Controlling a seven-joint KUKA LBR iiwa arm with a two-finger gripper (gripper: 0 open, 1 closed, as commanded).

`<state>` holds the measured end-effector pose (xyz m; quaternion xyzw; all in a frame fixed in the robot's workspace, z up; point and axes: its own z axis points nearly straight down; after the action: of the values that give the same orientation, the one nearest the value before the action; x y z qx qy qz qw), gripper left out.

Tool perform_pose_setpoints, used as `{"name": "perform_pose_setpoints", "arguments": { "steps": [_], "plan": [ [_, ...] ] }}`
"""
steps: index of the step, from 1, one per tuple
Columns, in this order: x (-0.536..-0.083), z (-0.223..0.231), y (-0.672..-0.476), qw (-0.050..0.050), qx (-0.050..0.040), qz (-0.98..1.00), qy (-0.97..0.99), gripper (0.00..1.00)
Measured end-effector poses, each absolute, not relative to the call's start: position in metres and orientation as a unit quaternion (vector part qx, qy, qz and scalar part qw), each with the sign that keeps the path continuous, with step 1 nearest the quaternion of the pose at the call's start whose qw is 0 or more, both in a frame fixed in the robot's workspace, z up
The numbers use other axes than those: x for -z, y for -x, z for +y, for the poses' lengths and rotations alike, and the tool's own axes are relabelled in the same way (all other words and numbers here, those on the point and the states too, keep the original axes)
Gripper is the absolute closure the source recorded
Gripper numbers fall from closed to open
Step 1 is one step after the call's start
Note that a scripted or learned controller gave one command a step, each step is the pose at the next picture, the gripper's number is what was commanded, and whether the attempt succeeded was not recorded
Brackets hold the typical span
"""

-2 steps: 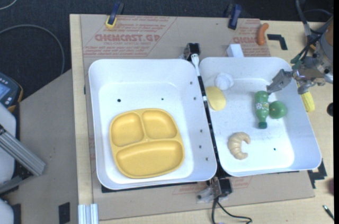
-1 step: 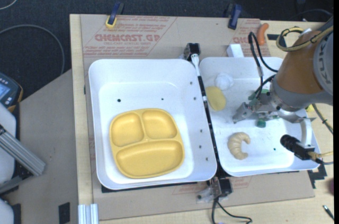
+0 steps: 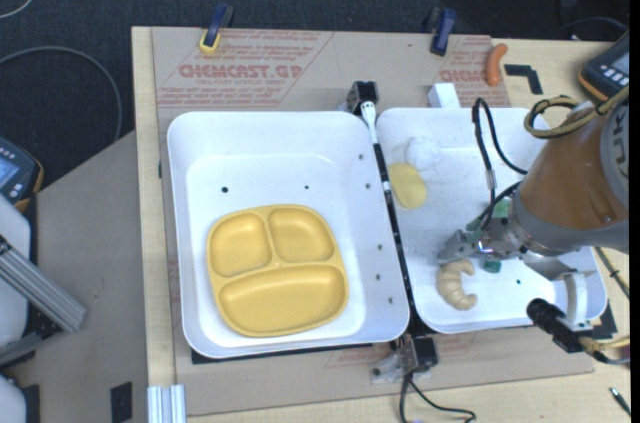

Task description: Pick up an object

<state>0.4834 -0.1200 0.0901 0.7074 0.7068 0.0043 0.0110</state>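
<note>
A tan croissant-shaped piece [image 3: 457, 284] lies near the front of the right bin [image 3: 440, 216]. My gripper [image 3: 466, 250] hangs just above its far end, coming in from the right under the orange wrist band. Its fingers are small and dark, and their spacing is unclear. A pale yellow oval piece [image 3: 407, 184] lies in the right bin's left part, by the divider. A small white lump [image 3: 424, 151] rests just behind it.
The left bin [image 3: 200, 151] holds a yellow three-compartment plate [image 3: 277, 267]. Black cables [image 3: 484, 146] loop over the right bin's back. Clamps sit on the bench's far edge, and an orange item [image 3: 495, 64] lies at the back right.
</note>
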Motion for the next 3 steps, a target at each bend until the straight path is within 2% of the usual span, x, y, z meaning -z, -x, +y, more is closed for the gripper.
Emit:
{"name": "perform_pose_setpoints", "arguments": {
  "steps": [1,2,3],
  "plan": [
    [-0.089,-0.112,-0.506,0.004,-0.0032,0.708,-0.706,0.00],
    [-0.094,-0.116,-0.478,-0.002,0.0006,0.707,-0.708,0.00],
    [-0.084,-0.133,-0.514,0.002,-0.0003,0.708,-0.707,0.00]
  ]
}}
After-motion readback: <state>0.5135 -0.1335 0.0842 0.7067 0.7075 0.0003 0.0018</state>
